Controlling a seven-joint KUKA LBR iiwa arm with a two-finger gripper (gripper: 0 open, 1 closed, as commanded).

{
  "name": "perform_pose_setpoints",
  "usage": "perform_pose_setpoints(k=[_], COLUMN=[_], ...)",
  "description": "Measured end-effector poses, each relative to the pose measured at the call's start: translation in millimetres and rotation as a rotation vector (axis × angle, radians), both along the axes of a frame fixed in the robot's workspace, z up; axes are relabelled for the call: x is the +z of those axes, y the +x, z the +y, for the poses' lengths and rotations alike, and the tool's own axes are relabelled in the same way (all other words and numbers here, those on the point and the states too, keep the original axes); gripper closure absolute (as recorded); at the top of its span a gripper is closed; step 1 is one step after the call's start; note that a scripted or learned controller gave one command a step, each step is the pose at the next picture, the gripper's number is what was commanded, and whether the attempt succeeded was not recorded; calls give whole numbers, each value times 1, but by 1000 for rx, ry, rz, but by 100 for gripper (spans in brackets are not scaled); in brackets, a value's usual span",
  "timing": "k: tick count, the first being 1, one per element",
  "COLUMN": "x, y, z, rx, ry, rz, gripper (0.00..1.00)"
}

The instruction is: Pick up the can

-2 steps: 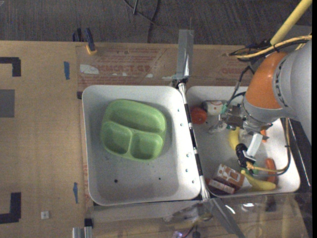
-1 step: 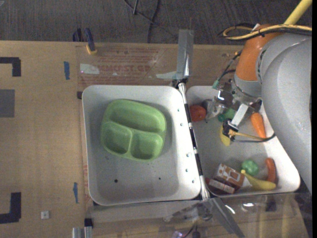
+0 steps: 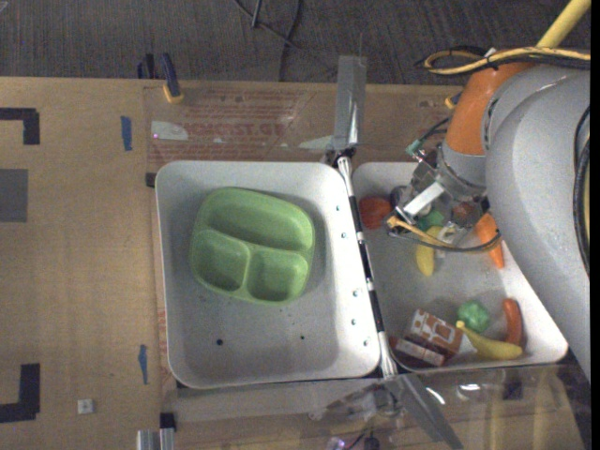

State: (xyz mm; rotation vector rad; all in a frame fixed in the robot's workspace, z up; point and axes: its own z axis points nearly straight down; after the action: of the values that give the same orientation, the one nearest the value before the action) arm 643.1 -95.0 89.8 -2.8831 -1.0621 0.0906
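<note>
Can (image 3: 429,337) well below pincer (image 3: 427,216).

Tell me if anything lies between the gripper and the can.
A small yellow piece lies on the right bin's floor between the gripper and the can, apart from the can. From above, the gripper should clear it.

Robotics lab: taped bench (image 3: 75,279), loose cables (image 3: 272,7).
</note>
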Motion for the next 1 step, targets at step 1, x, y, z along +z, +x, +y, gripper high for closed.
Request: perform_pose_setpoints(k=[1], x=[63], y=[18], z=[4], rx=[-50], ry=[-45], rz=[-74], gripper=[0])
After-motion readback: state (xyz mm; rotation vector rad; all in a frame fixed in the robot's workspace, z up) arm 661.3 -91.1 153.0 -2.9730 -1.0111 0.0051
